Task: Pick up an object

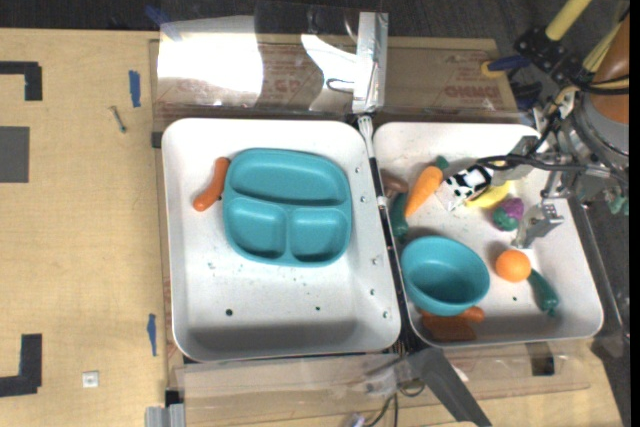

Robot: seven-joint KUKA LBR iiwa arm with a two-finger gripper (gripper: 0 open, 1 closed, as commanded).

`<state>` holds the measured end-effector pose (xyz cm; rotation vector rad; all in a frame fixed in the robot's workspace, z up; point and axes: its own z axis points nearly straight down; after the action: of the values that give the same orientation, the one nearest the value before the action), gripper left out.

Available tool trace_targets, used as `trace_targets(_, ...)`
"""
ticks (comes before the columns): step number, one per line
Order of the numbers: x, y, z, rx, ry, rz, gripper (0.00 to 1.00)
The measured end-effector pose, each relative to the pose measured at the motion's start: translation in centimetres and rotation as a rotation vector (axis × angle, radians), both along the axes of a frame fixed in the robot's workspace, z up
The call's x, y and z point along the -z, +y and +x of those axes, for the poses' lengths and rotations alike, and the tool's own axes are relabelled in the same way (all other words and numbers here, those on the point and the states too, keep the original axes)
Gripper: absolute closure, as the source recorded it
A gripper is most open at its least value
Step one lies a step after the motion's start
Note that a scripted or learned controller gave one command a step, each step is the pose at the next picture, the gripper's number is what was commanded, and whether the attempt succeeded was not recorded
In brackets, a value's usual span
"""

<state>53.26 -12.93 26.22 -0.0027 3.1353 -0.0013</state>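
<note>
In the right bin (pixel 588 313), a teal bowl (pixel 445 275) sits nearest, with an orange ball (pixel 513 265) at its 3 o'clock. The gripper (pixel 528 233) hovers at the ball's 12 o'clock, holding nothing visible; whether it is spread or closed cannot be told. Farther back lie a purple toy (pixel 510 211) and a carrot (pixel 424 189). The left bin (pixel 190 315) holds a teal divided plate (pixel 287 205). The print on the cardboard (pixel 450 80) behind is too blurred to read.
</note>
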Motion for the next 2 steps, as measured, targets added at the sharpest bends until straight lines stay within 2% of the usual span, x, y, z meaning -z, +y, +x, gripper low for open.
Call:
trace_targets(1,16.9,-2.5,-4.3,0.067,-0.001,0.0,0.0)
trace_targets(2,15.8,-2.5,-4.0,0.065,-0.01,-0.004,1.0)
